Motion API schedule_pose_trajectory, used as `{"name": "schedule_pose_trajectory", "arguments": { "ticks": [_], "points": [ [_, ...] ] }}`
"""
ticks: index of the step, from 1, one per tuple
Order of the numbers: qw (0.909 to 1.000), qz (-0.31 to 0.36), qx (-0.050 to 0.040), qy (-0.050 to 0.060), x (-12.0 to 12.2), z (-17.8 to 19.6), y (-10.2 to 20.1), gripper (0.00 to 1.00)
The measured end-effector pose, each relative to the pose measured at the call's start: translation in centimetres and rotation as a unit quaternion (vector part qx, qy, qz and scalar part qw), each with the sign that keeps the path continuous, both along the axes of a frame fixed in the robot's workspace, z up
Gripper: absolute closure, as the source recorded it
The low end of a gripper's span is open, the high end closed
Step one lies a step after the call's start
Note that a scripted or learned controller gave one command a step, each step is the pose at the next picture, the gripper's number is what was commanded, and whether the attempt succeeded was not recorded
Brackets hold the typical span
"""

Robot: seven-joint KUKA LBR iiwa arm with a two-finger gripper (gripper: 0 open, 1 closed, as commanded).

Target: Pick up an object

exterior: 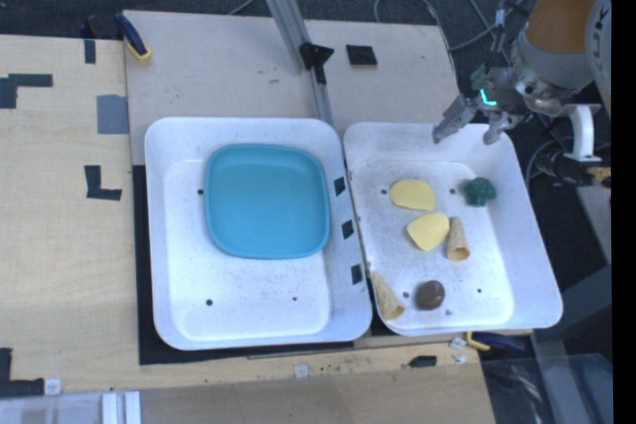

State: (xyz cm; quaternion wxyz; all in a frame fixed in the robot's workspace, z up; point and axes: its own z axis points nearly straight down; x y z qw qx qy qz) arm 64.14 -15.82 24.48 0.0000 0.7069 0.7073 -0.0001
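Jaws spread and holding nothing, my gripper (469,126) hangs over the far rim of the right bin (532,243), beyond the green object (481,191).

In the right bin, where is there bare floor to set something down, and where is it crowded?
Bare floor in the right bin: the back-left corner, behind the upper yellow piece, and the strip along the right wall past the green lump. Crowded: the middle, where the lower yellow piece and cone nearly touch. The claw hovers over the back rim.
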Motion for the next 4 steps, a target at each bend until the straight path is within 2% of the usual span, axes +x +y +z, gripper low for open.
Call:
{"name": "schedule_pose_trajectory", "arguments": {
  "ticks": [1, 2, 3, 4],
  "points": [
    [1.0, 0.0, 0.0, 0.0, 0.0, 0.0, 0.0, 0.0],
    [1.0, 0.0, 0.0005, 0.002, 0.3, -6.1, 0.6, 0.0],
    [1.0, 0.0, 0.0006, 0.003, -0.4, -12.3, 0.8, 0.0],
    [1.0, 0.0, 0.0, 0.0, -0.4, -15.6, 0.9, 0.0]
  ]
}}
